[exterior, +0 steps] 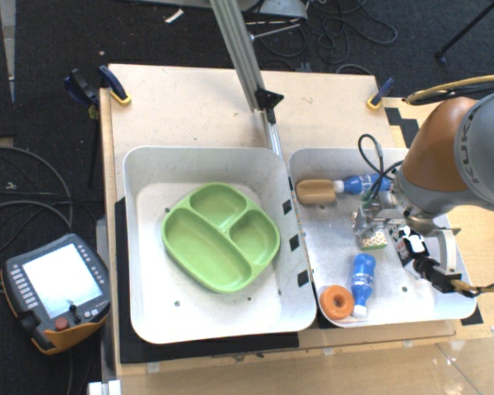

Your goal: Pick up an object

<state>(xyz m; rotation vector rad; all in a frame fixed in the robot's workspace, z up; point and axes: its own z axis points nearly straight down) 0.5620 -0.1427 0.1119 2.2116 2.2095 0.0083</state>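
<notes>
My gripper [369, 222] hangs low over the middle of the right bin [333, 220]. Directly below its tip lies a small speckled pale object [374, 239], partly covered by the gripper. A brown oblong object [315, 191] lies at the bin's back left. Beside it, a blue-and-white bottle [356, 184] is half hidden by the arm. A second blue bottle with a white cap [362, 281] lies toward the front. An orange ring [338, 301] rests at the front left corner, touching that bottle's cap end.
The left bin [140, 220] holds a green divided plate [221, 235]. A grey slanted pole [240, 44] comes down to the wall between the bins. The arm's orange band [445, 151] overhangs the right bin's back right. A teach pendant [56, 288] lies left of the bench.
</notes>
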